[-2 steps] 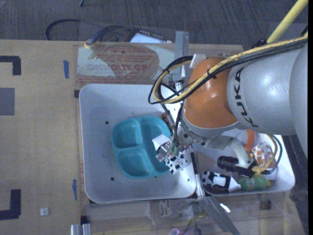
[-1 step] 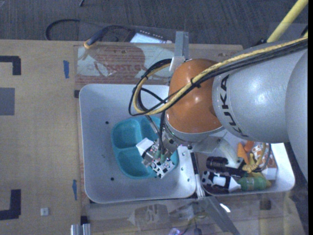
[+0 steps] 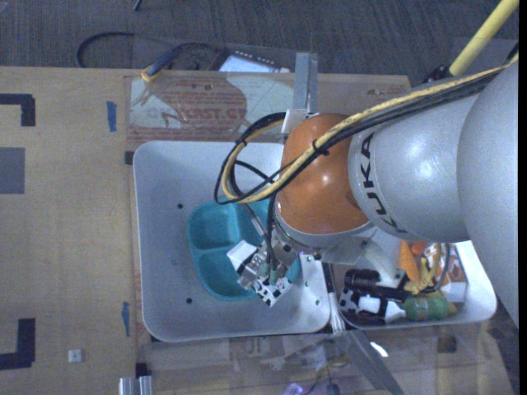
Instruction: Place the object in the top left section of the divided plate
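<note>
"Two white bins sat side by side on the bench (image 3: 66, 220). Where was the plate?"

"The blue-green divided plate (image 3: 210, 229) lay in the left bin (image 3: 156, 220), near the middle. The gripper (image 3: 262, 274) hung over the plate's right side, the side next to the other bin."

"Was the gripper open or closed?"

"I could not tell. It was small and partly hidden under the arm. I could not tell if it touched the plate either."

"And the object for the plate?"

"I could not see anything held in the gripper. The parts of the plate I could see had nothing in them. A green thing (image 3: 424, 307) and an orange thing (image 3: 409, 257) lay close together in the right bin (image 3: 482, 290), well apart from the plate."

"Could you read any words?"

"Some big black letters (image 3: 366, 179) ran down the grey arm (image 3: 428, 171). I could read 'UKA'. A brown board (image 3: 189, 109) behind the left bin had red writing, but it was too blurry to read."

"How was the arm placed?"

"It reached in from the right, across the right bin. Its orange band (image 3: 317, 179) sat above the left bin's right half and pointed down at the plate. A yellow cable (image 3: 412, 99) ran along the arm and looped by the band."
</note>
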Controlling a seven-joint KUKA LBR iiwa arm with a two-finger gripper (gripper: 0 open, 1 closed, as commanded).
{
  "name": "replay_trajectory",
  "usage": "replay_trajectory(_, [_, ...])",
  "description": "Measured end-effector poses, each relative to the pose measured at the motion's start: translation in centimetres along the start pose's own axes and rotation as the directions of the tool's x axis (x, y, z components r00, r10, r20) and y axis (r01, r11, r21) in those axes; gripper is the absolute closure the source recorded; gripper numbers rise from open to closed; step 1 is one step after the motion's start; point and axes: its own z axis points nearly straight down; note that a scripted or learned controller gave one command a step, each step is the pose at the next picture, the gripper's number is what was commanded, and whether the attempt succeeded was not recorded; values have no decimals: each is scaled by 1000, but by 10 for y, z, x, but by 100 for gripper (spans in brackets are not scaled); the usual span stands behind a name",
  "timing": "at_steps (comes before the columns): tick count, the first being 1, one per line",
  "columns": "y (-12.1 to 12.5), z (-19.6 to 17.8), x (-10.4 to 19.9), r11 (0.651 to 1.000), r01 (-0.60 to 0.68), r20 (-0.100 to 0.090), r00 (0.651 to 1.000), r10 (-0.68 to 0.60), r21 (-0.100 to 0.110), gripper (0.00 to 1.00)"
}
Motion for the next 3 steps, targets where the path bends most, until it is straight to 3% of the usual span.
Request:
replay_trajectory(1, [1, -10, -1, 1000, -2, 1, 1000, 2, -3, 100])
replay_trajectory(2, [5, 22, 4, 998, 58, 0, 998, -58, 0, 100])
replay_trajectory(3, [11, -27, 9, 1000, -6, 2, 1000, 6, -2, 100])
